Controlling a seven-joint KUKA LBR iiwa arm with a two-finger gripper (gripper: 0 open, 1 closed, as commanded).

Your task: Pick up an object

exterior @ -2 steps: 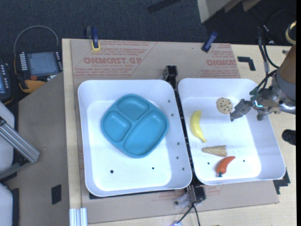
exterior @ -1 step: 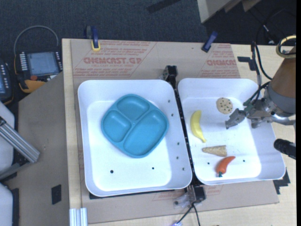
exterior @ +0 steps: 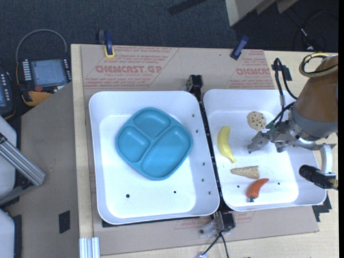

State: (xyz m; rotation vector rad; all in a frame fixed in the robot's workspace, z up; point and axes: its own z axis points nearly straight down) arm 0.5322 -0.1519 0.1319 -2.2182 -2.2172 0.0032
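Yellow plastic banana (exterior: pixel 226 143), curved and toy-sized, lying flat on the floor of the right-hand white bin (exterior: pixel 236 202), near its left wall. Probably light, stiff and smooth-skinned, so likely to slip or roll if pinched across the bend; best taken across the thick middle, fingers square to its length. Just right of it, dark two-finger gripper (exterior: pixel 257 142) hanging low over the bin floor, fingers apart with nothing between them, close to the banana but not touching. Round speckled cookie (exterior: pixel 257 120) behind the gripper, tan wedge of toy pizza (exterior: pixel 245 171) and red chili pepper with green stem (exterior: pixel 257 188) nearer the front wall; all small, light, well apart from one another. Pizza wedge thin and flat, likely the hardest to get under. Blue compartment plate (exterior: pixel 154 142) alone in the left-hand white bin (exterior: pixel 107 198), wide and awkward for a narrow claw.
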